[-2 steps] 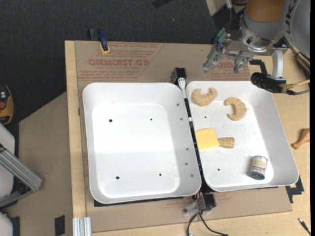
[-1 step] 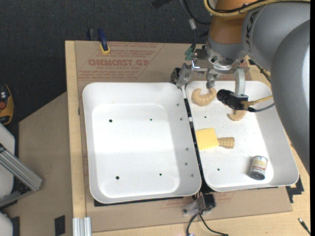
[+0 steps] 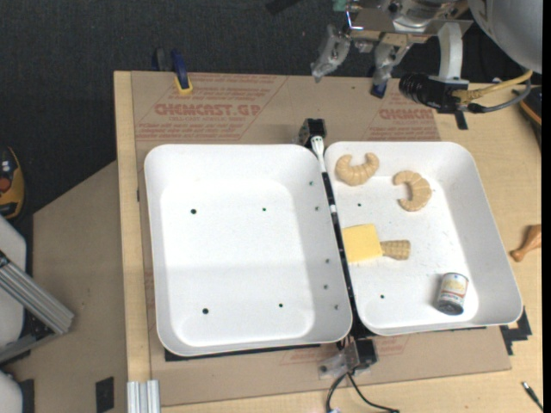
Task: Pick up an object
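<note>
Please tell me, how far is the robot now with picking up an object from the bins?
Done: nothing yet. The gripper is open with nothing between its fingers, above the far edge of the bench, outside the bins. In hand: no object is being approached yet. Left: the whole pick. Two croissants, a yellow block touching a small waffle-like piece, and a small can all lie in the right bin.

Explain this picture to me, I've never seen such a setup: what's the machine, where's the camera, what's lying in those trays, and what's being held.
One camera looks down at a slant on a bench. The machine at top right is a robot arm; its gripper hangs above the bench's far edge with fingers spread, holding nothing. Two white bins sit side by side. The right bin holds two croissants, a yellow block touching a small waffle-like piece, and a little can. Beside it is the left bin.
</note>
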`<state>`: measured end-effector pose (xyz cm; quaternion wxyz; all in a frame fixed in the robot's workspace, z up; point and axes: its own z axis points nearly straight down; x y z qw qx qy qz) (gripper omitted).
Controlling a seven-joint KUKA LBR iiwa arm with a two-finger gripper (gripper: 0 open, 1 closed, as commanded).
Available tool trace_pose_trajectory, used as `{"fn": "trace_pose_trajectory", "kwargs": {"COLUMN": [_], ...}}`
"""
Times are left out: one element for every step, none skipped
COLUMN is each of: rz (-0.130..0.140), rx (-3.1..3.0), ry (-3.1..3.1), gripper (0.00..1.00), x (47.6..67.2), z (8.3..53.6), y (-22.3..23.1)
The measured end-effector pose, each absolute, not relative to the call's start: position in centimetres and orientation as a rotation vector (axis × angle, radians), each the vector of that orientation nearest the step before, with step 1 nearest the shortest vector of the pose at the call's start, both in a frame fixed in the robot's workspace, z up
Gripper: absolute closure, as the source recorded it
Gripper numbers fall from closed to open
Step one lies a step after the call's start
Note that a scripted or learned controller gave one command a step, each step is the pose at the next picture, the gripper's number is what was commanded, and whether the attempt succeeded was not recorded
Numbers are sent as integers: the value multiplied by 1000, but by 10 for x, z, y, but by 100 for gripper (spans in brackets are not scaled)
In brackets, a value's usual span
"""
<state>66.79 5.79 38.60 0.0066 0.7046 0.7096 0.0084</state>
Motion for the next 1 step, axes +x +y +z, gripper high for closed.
{"fn": "trace_pose_trajectory", "kwargs": {"rz": [5], "rx": [2214], "ry": [2221], "gripper": [100], "x": [667], "z": [385], "y": [55]}}
